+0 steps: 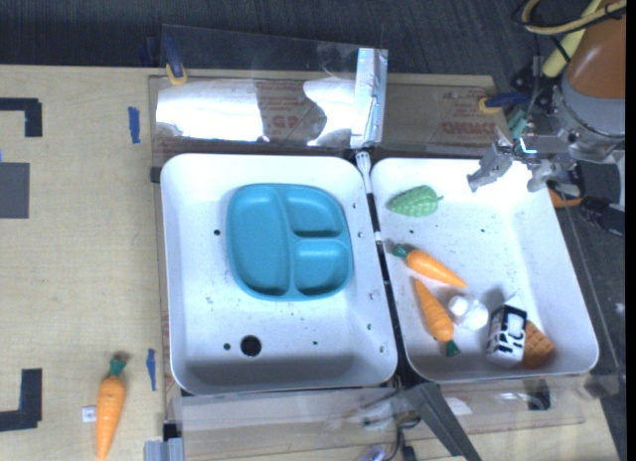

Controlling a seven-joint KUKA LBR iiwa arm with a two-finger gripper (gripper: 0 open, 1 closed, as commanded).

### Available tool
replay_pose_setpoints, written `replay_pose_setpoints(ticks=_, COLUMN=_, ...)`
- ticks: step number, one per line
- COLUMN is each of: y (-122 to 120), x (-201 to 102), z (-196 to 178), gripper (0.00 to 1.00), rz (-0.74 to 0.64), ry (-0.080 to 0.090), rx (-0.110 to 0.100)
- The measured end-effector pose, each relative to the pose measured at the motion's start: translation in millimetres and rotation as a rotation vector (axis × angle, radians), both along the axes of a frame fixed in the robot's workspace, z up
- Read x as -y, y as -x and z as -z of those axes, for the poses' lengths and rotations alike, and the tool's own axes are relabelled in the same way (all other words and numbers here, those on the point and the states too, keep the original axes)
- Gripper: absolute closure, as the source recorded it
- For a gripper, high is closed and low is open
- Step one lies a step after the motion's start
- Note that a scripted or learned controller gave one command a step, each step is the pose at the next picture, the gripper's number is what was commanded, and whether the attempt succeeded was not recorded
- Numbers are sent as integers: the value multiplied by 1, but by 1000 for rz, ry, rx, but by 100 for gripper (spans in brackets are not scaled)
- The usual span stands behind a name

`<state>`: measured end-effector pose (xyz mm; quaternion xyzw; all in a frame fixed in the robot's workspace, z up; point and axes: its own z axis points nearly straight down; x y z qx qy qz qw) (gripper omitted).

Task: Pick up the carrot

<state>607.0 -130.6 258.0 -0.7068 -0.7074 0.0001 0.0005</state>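
Pictured from above the table (60, 250): a grey-and-orange arm reaching in from the right, with its gripper (509, 179) poised over the far edge of the right bin (566, 280). Appears to have the fingers (480, 177) spread apart, with nothing between them.

Below and to the left of those fingers, toward the near side of the same bin, lie two carrots. The nearer carrot (431, 266) slants from a green top by the bin's left wall down to a tip pointing lower right. Just beneath it, almost touching, the second carrot (434, 312) runs more steeply toward the near rim, beside a small white object (467, 312). Between the gripper and the first carrot sits a green leaf (414, 201).

Well apart, on the bare table at lower left, rests a third carrot (109, 404). Calls, by the look of it, for a move down-left and a wrist turn to close across the slanted axis.
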Motion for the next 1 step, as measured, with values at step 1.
replay_pose_setpoints(ticks=1, y=60, x=-23, z=107, gripper=0, rz=-179, ry=-1, rx=-5)
